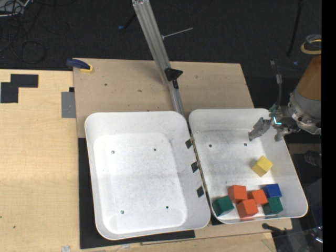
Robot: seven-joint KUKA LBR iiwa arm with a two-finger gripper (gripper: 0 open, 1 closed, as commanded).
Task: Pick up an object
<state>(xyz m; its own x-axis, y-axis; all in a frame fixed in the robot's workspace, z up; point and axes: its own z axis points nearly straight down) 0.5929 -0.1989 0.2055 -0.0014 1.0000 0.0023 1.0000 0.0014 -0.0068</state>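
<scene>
**Gripper over right bin, no object in hand**

Yellow block (261,165) lay alone in the right bin (226,122), apart from the cluster of orange, green and blue blocks (251,199) near its front edge. The gripper (269,128) hung above and behind the yellow block, fingers spread open, nothing between them. Risk as judged: a descent from here could land behind the block; in the cluster, the fingers could jam between touching neighbours.

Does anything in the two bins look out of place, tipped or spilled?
Nothing looks spilled or damaged. All blocks lie inside the right bin; the yellow block sits apart from the cluster of orange, green and blue blocks in its near corner, turned at an angle.
</scene>
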